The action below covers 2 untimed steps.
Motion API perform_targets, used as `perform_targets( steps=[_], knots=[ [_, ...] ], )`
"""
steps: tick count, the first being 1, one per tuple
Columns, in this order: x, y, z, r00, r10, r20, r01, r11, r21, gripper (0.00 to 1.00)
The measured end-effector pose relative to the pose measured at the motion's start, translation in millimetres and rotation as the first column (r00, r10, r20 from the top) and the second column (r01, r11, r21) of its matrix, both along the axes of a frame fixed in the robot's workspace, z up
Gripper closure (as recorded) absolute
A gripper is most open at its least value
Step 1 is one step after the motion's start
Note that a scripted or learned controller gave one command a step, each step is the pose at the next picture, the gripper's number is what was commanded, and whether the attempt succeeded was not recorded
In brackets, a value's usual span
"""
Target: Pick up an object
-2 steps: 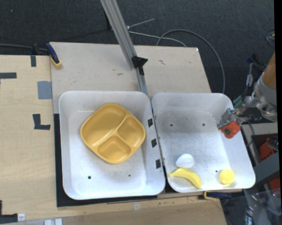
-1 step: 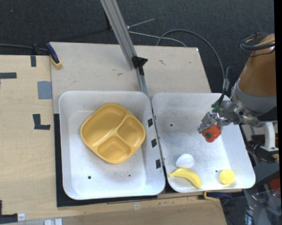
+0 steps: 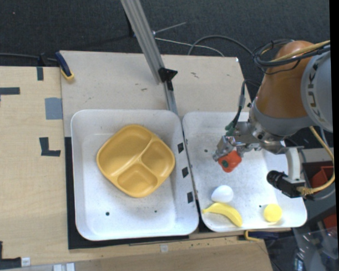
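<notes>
- Tool [image 3: 228, 152] is low in the right bin [image 3: 283, 214], over its middle, touching a small red-orange object [image 3: 231, 161].
- Whether the tool is spread or pinching the object: cannot tell; the wrist hides the tips.
- Progress, as judged: the reach looks made, but the grasp is unconfirmed and the lift remains.
- The red-orange object is stubby, its long axis apparently tilted from upper right to lower left; which end leads is unclear.
- Also in the right bin, near the front: white egg-like ball [image 3: 221, 193], banana [image 3: 225, 213], yellow ball [image 3: 272, 213].
- The left bin [image 3: 86, 218] holds a yellow divided plate [image 3: 135, 159].
</notes>
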<state>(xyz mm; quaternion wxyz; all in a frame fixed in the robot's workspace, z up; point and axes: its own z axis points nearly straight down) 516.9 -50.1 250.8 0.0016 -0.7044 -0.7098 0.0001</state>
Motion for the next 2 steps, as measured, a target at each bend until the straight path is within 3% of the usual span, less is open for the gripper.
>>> perform_targets(
  steps=[2],
  knots=[
    [7, 115, 2, 1.000, 0.001, 0.000, -0.001, 1.000, -0.001, 1.00]
  ],
)
